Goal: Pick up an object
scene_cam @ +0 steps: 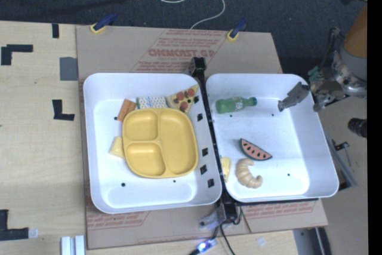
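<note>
In the right bin a green bottle lies on its side at the back left. A watermelon slice rests near the middle, with a tan croissant just in front of it. A small yellow piece sits against the bin's left wall. My gripper hovers over the back right corner of this bin, to the right of the bottle and apart from it. Its fingers are open and nothing is between them.
The left bin holds a yellow divided plate, ringed by a pizza slice, an orange stick, a patterned cracker and a pale yellow wedge. The arm's wrist stands beyond the right bin's back right rim.
</note>
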Motion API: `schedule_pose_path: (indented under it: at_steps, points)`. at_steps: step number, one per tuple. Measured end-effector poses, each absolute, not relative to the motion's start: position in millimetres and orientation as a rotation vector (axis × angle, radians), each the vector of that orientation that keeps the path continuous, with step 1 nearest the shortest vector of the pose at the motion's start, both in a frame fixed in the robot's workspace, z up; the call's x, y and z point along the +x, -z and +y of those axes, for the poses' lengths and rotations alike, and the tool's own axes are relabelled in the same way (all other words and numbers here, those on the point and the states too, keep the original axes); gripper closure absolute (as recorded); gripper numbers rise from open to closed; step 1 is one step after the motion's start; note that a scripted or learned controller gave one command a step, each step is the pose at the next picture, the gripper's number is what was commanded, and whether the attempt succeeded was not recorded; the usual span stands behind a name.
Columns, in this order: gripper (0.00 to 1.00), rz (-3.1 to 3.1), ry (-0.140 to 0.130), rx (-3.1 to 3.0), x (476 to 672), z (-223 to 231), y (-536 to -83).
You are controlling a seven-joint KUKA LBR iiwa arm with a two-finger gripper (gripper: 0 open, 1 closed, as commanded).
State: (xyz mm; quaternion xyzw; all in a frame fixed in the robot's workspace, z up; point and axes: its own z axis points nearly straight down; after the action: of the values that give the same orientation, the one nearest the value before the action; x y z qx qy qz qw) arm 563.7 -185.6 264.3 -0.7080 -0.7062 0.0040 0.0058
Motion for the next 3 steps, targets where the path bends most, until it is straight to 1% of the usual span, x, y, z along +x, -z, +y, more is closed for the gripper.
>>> schedule_pose_path:
  at_steps: [1, 2, 3]
  points:
    - [0.0, -2.222, -0.002, -2.22, 565.8, -185.1, -271.7]
    - [0.0, -2.219, -0.006, -2.218, 558.4, -191.9, -220.4]
    - [0.0, -2.221, -0.006, -2.217, 566.0, -187.7, -160.9]
